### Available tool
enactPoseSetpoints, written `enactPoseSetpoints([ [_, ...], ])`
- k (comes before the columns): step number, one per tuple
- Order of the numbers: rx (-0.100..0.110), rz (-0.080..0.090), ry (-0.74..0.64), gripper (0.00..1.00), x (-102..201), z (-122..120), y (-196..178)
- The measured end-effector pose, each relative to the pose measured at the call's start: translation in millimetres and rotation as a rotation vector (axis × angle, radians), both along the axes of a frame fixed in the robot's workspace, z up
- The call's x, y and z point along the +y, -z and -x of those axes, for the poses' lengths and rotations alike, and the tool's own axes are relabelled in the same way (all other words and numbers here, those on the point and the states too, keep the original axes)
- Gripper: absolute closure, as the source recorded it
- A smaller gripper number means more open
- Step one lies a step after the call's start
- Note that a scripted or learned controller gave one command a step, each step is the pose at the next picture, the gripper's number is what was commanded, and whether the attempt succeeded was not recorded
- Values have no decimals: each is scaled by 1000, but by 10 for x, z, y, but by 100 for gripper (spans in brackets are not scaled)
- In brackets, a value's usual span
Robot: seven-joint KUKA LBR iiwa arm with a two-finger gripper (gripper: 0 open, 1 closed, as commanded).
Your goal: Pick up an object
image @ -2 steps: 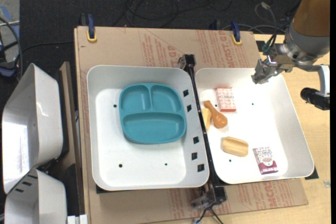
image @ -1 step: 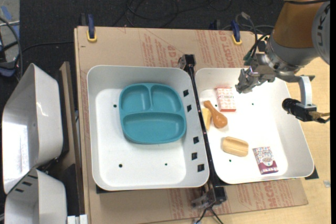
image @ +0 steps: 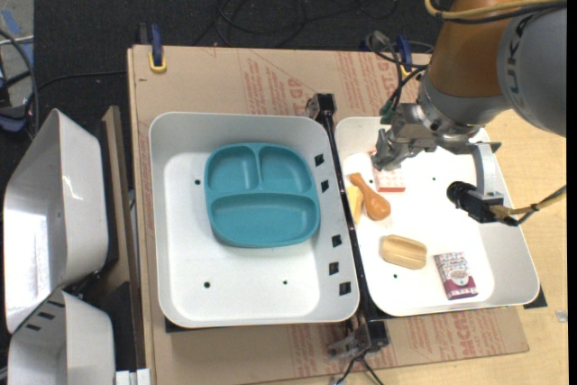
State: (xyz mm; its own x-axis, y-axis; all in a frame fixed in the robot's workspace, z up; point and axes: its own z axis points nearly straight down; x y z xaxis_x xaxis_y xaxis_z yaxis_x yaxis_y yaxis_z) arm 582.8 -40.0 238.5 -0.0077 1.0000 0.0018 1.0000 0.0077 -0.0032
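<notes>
Gripper (image: 389, 160) above flat red-and-white packet (image: 390, 182)

The bench (image: 234, 77) carries 2 white bins. The left bin (image: 171, 221) holds 1 teal divided tray (image: 262, 195). The right bin (image: 505, 266) holds 1 orange pear-shaped toy (image: 370, 199), 1 tan bun-shaped piece (image: 403, 252), 1 small printed packet (image: 456, 274) and 1 red-and-white card (image: 389, 182).

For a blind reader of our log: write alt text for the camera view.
A grey robot arm's gripper hangs over the right white bin, above a small red-and-white card, near an orange toy spoon, tan bread-shaped block and patterned packet. The left white bin holds a teal divided plastic tray.
</notes>
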Motion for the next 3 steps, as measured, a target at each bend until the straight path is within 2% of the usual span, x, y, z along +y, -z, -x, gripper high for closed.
enactPoseSetpoints([
  [1,-1,1,2,100,413,147,65],
  [3,-1,1,1,100,1302,657,29],
])
